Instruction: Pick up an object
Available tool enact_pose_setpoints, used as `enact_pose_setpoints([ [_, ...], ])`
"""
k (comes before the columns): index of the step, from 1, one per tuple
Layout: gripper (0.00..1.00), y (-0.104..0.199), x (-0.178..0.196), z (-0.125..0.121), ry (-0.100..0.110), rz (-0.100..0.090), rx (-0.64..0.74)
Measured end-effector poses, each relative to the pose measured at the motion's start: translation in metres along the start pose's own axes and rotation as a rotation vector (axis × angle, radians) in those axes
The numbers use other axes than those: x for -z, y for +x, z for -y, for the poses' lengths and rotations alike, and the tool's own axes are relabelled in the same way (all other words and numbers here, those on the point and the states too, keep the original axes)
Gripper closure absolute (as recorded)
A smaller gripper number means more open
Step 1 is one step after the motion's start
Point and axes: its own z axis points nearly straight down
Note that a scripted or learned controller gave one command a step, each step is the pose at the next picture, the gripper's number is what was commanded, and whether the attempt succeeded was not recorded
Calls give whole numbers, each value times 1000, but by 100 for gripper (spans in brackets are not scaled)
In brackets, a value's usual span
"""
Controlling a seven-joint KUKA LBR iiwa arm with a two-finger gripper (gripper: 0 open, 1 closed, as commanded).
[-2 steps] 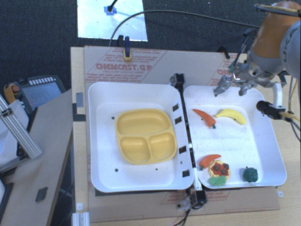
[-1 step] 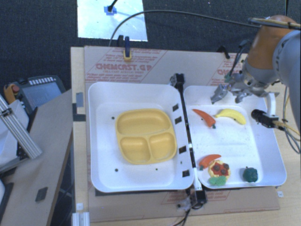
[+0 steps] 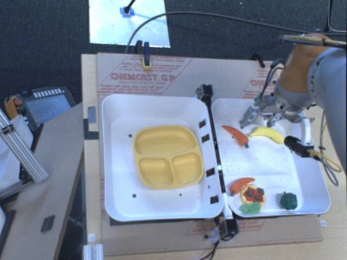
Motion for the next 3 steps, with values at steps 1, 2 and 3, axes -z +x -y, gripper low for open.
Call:
enact_pose_setpoints([
  [1, 100, 0, 14, -2, -7, 1, 1],
  [2, 100, 1, 80, -6, -12, 2, 3],
  [3, 100, 1, 107, -7, -9, 1, 3],
])
